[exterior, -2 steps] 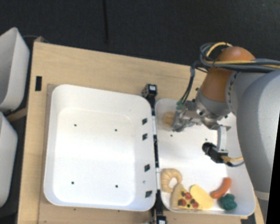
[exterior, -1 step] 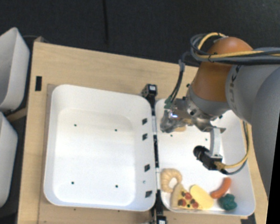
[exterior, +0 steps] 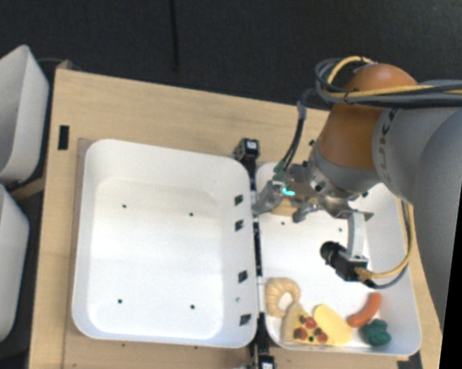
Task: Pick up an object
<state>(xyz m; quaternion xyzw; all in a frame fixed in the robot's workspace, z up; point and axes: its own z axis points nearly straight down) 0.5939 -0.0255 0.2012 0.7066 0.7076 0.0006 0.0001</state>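
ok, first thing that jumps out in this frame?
The grey arm with its orange band dominates the upper right, its claw hanging over the far end of the right bin. A small cluster sits at that bin's near end: a pretzel, a pizza slice, a sausage and a green piece.

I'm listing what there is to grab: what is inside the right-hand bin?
Along the near edge of the right bin lie a pretzel, a pizza slice, a sausage and a green piece. The arm covers the bin's far part, so anything there is hidden.
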